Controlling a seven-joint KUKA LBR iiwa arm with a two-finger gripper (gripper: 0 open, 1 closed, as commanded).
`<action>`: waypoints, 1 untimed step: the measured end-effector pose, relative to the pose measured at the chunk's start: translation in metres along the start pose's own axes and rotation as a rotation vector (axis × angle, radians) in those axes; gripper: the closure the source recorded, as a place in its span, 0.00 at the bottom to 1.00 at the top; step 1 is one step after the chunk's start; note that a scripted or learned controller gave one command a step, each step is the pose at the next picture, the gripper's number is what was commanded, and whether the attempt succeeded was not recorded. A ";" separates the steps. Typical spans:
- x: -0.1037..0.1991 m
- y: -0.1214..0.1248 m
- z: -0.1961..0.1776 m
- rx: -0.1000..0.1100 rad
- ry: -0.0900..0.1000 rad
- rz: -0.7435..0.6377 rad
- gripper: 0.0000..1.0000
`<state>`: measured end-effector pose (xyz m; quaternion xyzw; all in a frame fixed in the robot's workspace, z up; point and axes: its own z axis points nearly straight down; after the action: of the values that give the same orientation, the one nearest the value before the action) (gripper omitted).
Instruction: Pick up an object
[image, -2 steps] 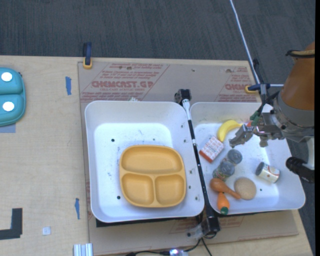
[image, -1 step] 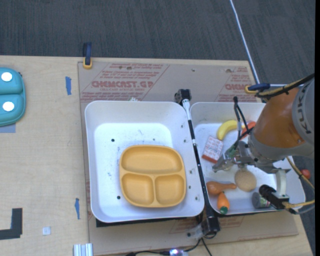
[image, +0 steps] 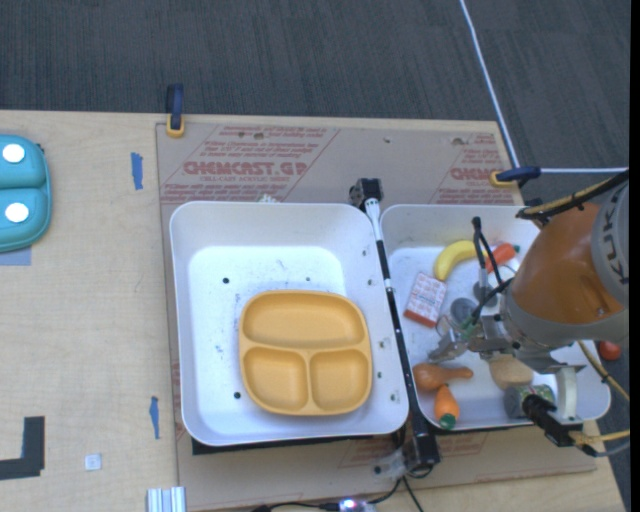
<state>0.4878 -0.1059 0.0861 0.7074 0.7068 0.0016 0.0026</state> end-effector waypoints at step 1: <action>0.006 -0.006 0.000 -0.001 0.001 0.000 0.00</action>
<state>0.4816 -0.0997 0.0863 0.7073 0.7069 0.0021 0.0025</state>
